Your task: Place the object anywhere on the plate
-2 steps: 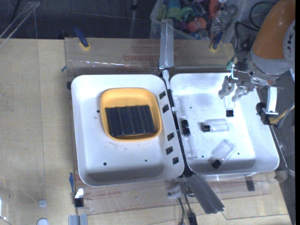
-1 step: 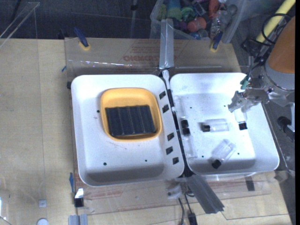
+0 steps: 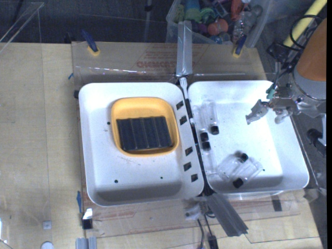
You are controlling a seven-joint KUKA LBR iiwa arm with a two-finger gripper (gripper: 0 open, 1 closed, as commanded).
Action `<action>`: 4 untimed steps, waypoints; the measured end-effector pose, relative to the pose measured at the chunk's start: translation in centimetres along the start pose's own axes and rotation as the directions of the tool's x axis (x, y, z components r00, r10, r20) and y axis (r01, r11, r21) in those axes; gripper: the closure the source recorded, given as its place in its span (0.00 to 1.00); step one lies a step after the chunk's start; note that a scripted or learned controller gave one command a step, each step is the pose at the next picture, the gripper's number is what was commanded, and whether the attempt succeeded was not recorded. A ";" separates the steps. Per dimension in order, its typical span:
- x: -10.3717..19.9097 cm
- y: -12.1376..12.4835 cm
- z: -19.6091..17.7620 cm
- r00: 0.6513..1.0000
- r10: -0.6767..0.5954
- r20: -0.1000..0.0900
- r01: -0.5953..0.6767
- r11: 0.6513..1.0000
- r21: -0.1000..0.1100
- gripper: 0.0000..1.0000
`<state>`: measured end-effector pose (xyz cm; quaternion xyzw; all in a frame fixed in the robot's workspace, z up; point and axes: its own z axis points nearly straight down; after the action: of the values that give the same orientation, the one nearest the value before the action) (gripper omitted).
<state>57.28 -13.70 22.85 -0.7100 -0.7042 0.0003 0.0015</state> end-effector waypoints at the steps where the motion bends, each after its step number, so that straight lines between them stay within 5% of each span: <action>1: -5.5 1.7 -6.0 0.972 -0.233 0.004 0.233 0.972 -0.005 0.00; 2: -8.7 1.5 -6.9 0.861 -0.509 0.008 0.509 0.861 -0.006 0.00; 3: -8.7 0.0 -2.9 0.592 -0.806 0.005 0.806 0.592 -0.002 0.00; 4: -8.7 -2.6 -11.6 0.491 -0.871 0.010 0.871 0.491 -0.002 0.00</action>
<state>54.59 -22.37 34.43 -0.2580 -0.9661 -0.0002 -0.0037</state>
